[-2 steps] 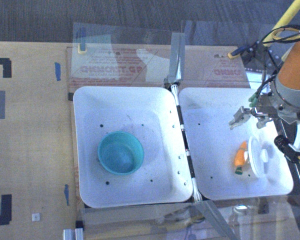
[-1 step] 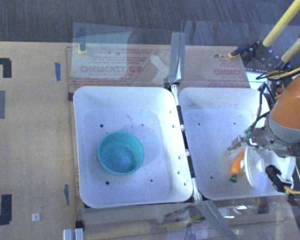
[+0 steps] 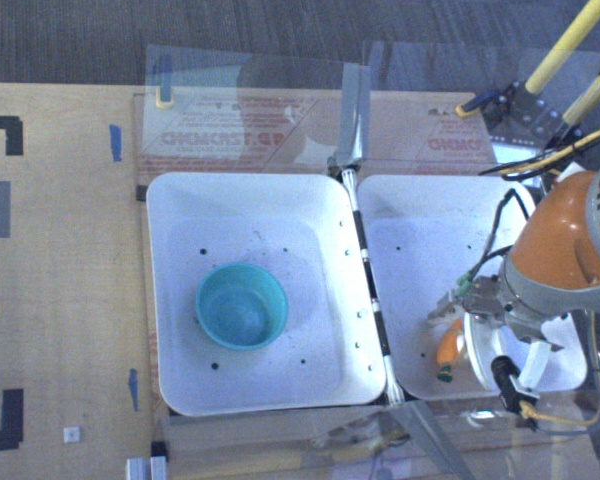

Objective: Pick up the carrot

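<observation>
Near side, R bin [image 3: 420, 238]: carrot [image 3: 447, 348] lay on the bin floor close to the near wall. Orange body, green end toward the near rim. Gripper [image 3: 467, 310] was low in the same bin, just beside the carrot on its right and by its far end. Contact w/ carrot unclear. Open or closed: cannot tell, wrist blocked the view. Arm [image 3: 565, 238] extended in from the right over the R bin, orange band above the wrist.

L bin [image 3: 180, 228] sat side by side w/ the R bin. Teal bowl [image 3: 242, 306] stood upright in it, approx mid-bin, slightly toward the near-left, well apart from the carrot.

Wooden bench [image 3: 60, 268] lay left of the bins, w/ a blue tape strip [image 3: 115, 143] toward its far side. Beyond the bins: flat cardboard [image 3: 230, 138] w/ red lettering.
</observation>
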Controlling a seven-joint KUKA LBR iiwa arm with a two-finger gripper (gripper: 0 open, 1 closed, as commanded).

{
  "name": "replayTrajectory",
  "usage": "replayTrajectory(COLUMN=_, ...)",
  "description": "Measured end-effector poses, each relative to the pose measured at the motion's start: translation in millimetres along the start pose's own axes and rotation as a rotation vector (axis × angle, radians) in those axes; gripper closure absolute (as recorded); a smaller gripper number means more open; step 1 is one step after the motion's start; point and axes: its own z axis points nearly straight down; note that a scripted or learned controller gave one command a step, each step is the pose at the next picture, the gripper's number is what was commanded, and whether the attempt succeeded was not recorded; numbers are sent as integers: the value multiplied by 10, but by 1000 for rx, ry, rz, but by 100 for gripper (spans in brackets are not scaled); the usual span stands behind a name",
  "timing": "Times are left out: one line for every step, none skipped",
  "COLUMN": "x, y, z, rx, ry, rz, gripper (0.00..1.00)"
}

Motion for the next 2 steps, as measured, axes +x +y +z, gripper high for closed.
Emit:
replayTrajectory(x=-19, y=8, z=-102, rx=-2, ry=-2, rz=3, gripper=100)
replayTrajectory(x=878, y=-2, z=-937, rx=22, ry=1, rz=-199, gripper=100)
